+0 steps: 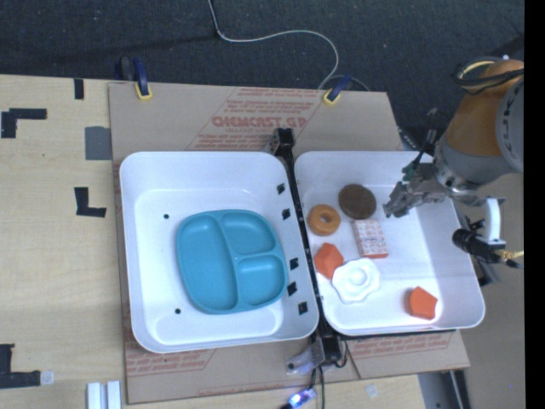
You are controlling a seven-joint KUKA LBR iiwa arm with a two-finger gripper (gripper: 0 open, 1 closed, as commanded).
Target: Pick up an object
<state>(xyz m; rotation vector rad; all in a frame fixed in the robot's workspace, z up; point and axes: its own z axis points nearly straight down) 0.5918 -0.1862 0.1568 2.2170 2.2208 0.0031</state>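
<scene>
Gripper [398, 203] hovers low over the right bin [443, 262], just right of the brown cookie [357, 200]; whether it's spread or pinched, I cannot tell. Donut [324, 220] sits just left of the cookie, both untouched.

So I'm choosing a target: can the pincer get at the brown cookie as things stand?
Probably yes. The pincer hovers just right of the brown cookie, with bare bin floor between; the doughnut sits beyond.
</scene>
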